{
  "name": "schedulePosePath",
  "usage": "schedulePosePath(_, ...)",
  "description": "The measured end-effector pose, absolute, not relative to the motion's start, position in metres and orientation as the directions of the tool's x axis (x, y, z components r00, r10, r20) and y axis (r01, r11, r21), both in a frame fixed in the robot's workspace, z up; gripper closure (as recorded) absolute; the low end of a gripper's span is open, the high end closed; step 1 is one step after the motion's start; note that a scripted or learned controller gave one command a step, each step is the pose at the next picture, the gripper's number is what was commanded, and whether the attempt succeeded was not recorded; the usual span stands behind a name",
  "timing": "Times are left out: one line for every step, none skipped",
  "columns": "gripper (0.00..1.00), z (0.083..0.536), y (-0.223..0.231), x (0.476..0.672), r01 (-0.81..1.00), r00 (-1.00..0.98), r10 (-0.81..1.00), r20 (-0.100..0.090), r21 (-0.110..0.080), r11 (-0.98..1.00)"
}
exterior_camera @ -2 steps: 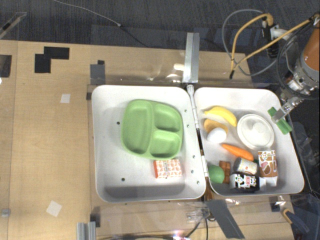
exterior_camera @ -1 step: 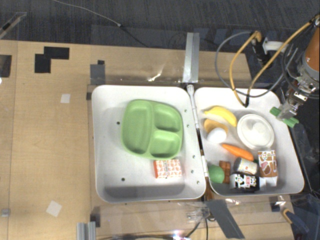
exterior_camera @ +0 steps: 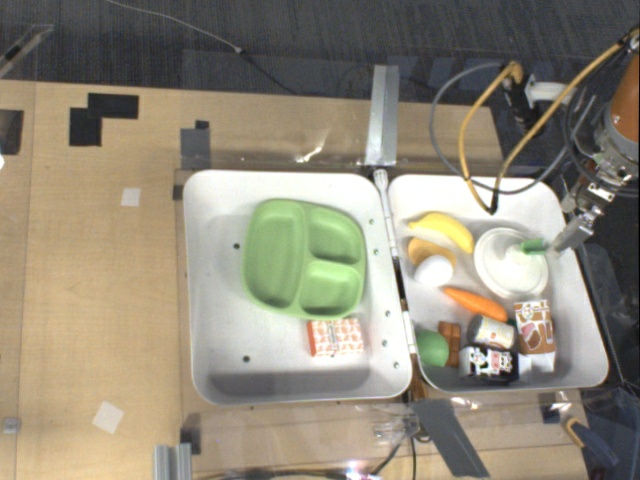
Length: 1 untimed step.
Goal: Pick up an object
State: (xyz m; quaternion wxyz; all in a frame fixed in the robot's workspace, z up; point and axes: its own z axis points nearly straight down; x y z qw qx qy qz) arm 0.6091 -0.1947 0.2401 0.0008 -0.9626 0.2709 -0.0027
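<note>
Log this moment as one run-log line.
phase: approach | gripper: over right bin's right rim, by white bowl | held: nothing seen | left bin: green tray, carton

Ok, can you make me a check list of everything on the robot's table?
Surface: wooden bench bearing left bin and right bin.
Job's things: left bin holds green divided plate and small carton; right bin holds banana, egg, carrot, white bowl, green ball, milk cartons.
Clutter: nothing seen.
Gripper: gripper at right bin's right edge.
Cables: yellow cable and black ones behind the bins.
Surroundings: dark carpet.
</note>
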Motion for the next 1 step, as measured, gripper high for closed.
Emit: schedulePosePath(0.0,0.1208,-0.2002,0.6156,-0.487,0.873,-0.487,0.002,-0.002,-0.873)
